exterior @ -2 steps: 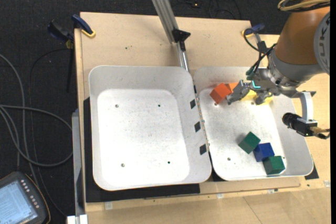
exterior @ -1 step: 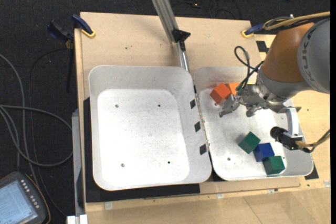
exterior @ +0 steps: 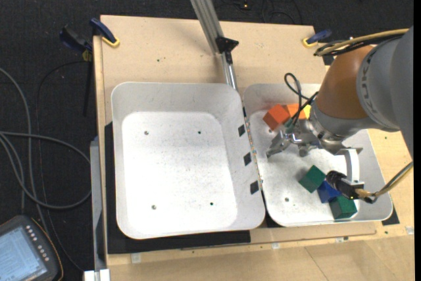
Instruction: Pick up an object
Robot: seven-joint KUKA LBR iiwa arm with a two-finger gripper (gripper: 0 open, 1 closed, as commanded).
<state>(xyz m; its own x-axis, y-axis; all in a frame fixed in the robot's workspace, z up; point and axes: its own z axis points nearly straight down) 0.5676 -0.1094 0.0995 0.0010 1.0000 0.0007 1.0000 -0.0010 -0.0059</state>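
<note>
Right bin (exterior: 375, 161): held an orange block (exterior: 276, 116) near its upper left, partly under the arm (exterior: 358, 89); a green block (exterior: 312, 178), blue block (exterior: 327, 191) and darker green block (exterior: 343, 208) clustered at the lower right, touching one another. Any could serve as the object to pick.

Left bin (exterior: 131, 102): bare white floor.

Gripper (exterior: 287, 143): hung low over the right bin's middle, between orange block and green cluster, probably positioned for a descent. Nothing was seen between its metal parts; how far it stood open could not be told.
</note>
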